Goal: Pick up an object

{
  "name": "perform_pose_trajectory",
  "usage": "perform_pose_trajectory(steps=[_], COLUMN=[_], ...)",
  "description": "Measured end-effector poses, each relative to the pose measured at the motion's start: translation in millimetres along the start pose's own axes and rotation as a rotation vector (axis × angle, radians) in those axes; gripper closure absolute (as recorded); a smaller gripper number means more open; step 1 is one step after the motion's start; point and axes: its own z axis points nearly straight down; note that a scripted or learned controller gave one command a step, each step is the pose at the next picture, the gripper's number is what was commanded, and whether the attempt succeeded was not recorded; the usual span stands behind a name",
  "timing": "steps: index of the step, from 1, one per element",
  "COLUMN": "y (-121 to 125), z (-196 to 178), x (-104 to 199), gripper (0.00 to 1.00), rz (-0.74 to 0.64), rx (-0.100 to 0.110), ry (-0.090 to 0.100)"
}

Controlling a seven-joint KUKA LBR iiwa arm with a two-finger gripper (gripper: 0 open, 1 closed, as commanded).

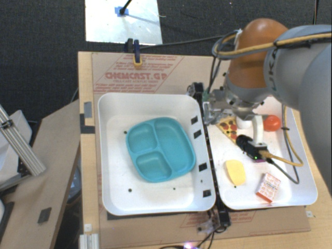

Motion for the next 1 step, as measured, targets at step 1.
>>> perform_pose_trajectory(steps=[1], y=[10.8], z=[3.9], x=[54.8], gripper=[1.0], rz=[0.0], rx=[-0.001], ry=[0.0])
